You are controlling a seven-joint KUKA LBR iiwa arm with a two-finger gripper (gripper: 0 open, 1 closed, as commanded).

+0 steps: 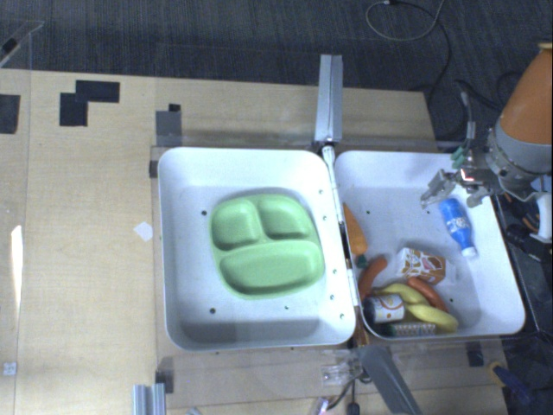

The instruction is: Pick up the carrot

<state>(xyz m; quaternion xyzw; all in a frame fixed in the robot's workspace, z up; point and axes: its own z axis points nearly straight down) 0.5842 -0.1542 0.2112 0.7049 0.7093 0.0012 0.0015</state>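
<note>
The gripper hangs over the far right part of the right bin, just beside the blue bottle, which lies near the bin's right wall. Whether its fingers stand open or closed cannot be told from this view; nothing is seen held between them.

The carrot lies along the left wall of the right bin, pressed close to the divider, its length running near to far. It is well apart from the gripper, on the opposite side of the bin. Just near of it sits a cluster: a red sausage-like item, a packet, a banana and a small can in the near left corner. The left bin holds a green divided tray.

Risks, as judged from this position:

- The carrot hugs the bin wall. One finger may have no room to descend between carrot and wall, and could strike the rim or the divider.
- A closure across the wrong axis would push the carrot along the wall rather than seize it.
- The red item lies close to the carrot's near end; a grasp placed too near could take it instead.
- The bottle sits under the gripper's present position and may be knocked on departure.
</note>
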